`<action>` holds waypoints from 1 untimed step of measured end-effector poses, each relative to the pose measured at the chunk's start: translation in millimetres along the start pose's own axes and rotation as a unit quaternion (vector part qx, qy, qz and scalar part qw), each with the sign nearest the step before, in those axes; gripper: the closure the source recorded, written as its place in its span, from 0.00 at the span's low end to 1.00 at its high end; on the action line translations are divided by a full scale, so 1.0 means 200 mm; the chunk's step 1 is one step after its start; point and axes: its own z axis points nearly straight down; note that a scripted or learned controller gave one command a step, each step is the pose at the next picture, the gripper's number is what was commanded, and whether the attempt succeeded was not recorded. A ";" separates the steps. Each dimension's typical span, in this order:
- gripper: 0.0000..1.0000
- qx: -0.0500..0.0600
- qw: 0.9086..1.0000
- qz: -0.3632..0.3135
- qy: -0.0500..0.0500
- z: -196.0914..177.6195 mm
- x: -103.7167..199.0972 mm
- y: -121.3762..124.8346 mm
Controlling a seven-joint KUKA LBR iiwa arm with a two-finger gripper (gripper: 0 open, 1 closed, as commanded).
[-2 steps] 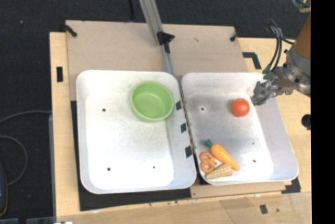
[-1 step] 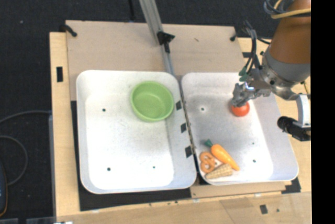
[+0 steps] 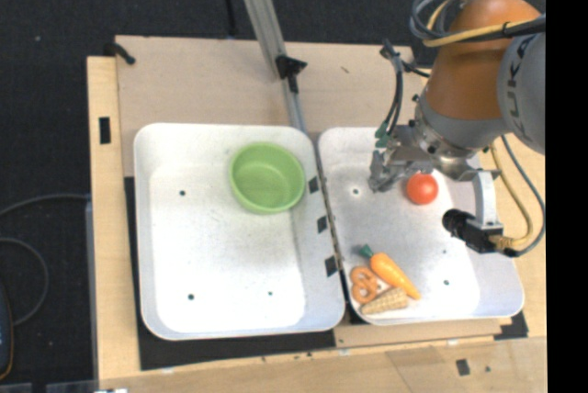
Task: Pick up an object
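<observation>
The pick appears to be at its start: nothing in the camera view is lifted, and every object lies on a bin floor. The gripper (image 3: 393,169) hangs low over the upper part of the right bin (image 3: 478,295), beneath the orange band of the arm (image 3: 478,70), and nothing is visible between its fingers. Whether they stand wide or narrow cannot be told, since the wrist and its cabling cover most of them from this slant. The nearest candidate is the red ball (image 3: 423,189), which sits on the right bin's floor just beside the gripper, on the side toward the arm; it looks round, smooth and glossy, tomato-like in colour, and is judged likely to roll if nudged off centre. Near the front edge of the same bin lies a cluster well apart from the gripper: a toy carrot (image 3: 393,274) with a green top, lying at a slant, touching a pretzel (image 3: 364,283) and a pale waffle cone (image 3: 386,301) below it. The left bin (image 3: 175,290) holds a green bowl (image 3: 267,178), upright, near its upper right corner. What remains, then, is the whole of the job as far as can be seen: settling over one object, closing on it, and raising it clear of the bin.
</observation>
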 end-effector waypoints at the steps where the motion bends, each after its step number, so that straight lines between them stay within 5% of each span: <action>1: 1.00 -0.001 1.000 0.002 0.000 -0.03 0.27 0.00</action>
